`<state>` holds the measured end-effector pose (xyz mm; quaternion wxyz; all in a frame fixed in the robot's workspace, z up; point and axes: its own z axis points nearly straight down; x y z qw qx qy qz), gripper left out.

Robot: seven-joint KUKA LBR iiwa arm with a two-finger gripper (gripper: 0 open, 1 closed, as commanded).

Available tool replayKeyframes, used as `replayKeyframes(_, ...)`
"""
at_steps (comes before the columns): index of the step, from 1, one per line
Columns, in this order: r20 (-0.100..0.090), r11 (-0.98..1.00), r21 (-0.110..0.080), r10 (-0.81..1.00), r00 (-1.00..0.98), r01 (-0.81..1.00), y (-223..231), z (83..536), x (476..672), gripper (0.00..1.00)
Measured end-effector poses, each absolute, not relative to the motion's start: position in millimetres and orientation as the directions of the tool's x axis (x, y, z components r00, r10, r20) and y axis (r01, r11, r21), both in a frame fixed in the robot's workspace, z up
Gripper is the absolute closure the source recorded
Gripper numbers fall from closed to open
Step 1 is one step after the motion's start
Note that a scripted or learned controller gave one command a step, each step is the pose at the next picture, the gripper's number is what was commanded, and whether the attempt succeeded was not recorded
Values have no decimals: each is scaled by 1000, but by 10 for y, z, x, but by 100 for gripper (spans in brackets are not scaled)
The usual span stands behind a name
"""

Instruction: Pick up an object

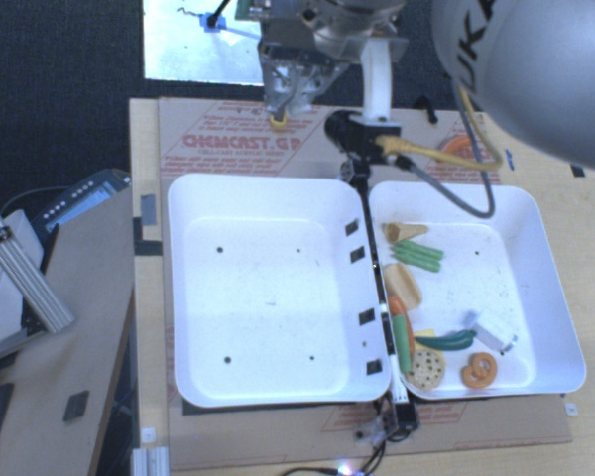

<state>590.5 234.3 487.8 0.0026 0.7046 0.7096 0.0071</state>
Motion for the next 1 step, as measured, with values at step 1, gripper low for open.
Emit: replayKeyframes(1, -2, 1, -7, 1000, -1, 1000, 2345, 3845, 5870, 100)
